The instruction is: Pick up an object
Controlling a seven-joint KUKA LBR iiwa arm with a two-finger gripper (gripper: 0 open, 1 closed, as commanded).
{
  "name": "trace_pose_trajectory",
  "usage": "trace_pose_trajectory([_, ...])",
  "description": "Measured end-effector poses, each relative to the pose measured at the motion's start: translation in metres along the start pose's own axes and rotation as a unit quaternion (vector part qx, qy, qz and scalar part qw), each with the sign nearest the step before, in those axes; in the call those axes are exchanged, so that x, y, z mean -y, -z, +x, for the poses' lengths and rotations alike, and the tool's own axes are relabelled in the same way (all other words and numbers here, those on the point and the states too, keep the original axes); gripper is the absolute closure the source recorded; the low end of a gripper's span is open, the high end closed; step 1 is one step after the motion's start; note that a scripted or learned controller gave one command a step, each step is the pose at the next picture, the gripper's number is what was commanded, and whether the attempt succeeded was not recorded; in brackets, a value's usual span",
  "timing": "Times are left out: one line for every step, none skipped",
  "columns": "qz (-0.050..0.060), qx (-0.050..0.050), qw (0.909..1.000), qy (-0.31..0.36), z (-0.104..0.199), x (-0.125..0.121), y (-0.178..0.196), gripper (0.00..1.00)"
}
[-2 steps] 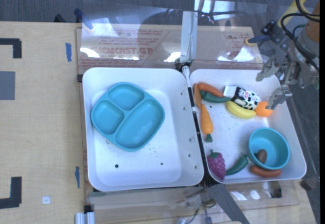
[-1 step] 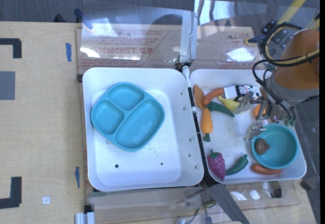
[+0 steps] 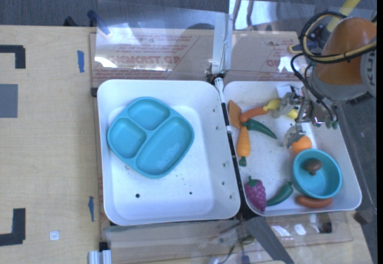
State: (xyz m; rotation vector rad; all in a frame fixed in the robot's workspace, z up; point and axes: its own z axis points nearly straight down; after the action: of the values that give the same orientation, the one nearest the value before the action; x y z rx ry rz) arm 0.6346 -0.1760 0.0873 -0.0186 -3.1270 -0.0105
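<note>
Approach is the step in hand: gripper (image 3: 297, 131) hangs right of centre over the orange ball (image 3: 301, 142) in the right bin (image 3: 353, 182). Whether its jaws are apart or together cannot be told; the next move calls for a clean closure on the ball.

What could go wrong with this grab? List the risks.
1. The pincer hangs right above a small orange piece that sits against the blue bowl; closing there could catch the bowl's rim or knock it.
2. The right bin is crowded: a green pepper and a carrot lie close by, so a sideways move may push them around.
</note>
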Motion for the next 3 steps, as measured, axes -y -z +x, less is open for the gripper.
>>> trace_pose_trajectory([0.003, 0.008, 0.9997, 0.024, -0.008, -0.072, 0.001, 0.0])
trace_pose_trajectory([0.004, 0.018, 0.9996, 0.023, -0.013, -0.073, 0.016, 1.0])
trace_pose_trajectory([0.001, 0.018, 0.9919, -0.126, -0.032, -0.135, 0.172, 1.0])
